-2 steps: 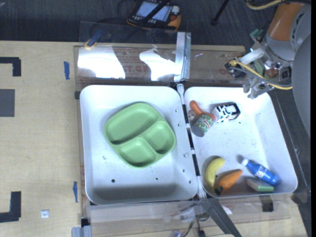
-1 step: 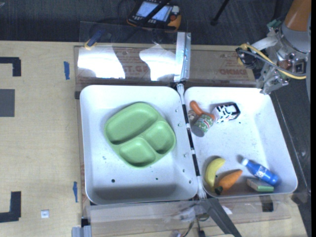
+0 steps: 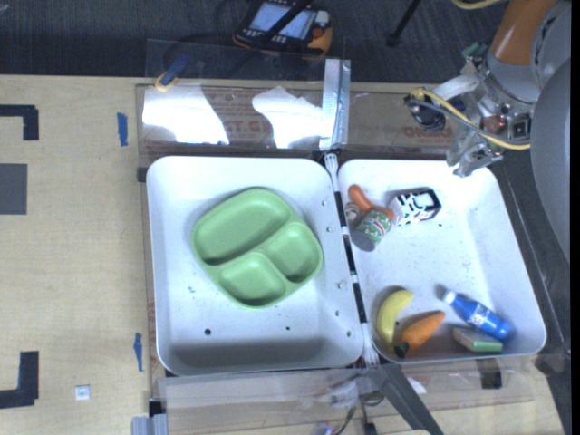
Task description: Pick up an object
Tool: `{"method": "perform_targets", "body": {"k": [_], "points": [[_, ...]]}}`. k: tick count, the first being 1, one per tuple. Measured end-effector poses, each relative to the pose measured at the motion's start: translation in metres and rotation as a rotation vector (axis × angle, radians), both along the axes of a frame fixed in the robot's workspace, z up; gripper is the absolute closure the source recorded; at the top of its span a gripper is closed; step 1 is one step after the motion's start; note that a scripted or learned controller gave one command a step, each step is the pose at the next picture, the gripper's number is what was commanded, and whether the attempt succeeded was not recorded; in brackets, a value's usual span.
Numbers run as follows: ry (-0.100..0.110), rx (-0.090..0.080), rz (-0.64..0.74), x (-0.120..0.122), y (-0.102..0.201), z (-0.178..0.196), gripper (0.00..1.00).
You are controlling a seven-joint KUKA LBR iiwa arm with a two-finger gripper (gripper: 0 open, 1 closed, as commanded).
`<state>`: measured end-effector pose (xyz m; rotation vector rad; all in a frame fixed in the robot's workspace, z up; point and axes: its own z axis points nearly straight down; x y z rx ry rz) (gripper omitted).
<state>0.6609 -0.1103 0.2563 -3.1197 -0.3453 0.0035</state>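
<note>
**Colours across the two bins**

I see a pale green divided plate in the white left bin. In the white right bin I see a yellow banana, an orange carrot, a blue bottle with a white cap, a black-and-white patterned item, and a green-labelled can.

Bright, even overhead light, white glare on the clear panel, soft shadows, slightly grainy focus.
</note>
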Motion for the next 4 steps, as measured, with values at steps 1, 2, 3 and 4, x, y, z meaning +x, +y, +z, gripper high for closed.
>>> {"method": "perform_targets", "body": {"k": [1, 2, 3, 4], "points": [[-0.002, -0.003, 0.044, -0.007, -0.072, 0.039, 1.0], [-0.002, -0.002, 0.044, -0.007, -0.071, 0.039, 0.0], [0.0, 0.0, 0.147, -0.046, -0.084, -0.083, 0.0], [0.001, 0.001, 0.084, -0.116, -0.113, -0.104, 0.0]]}}
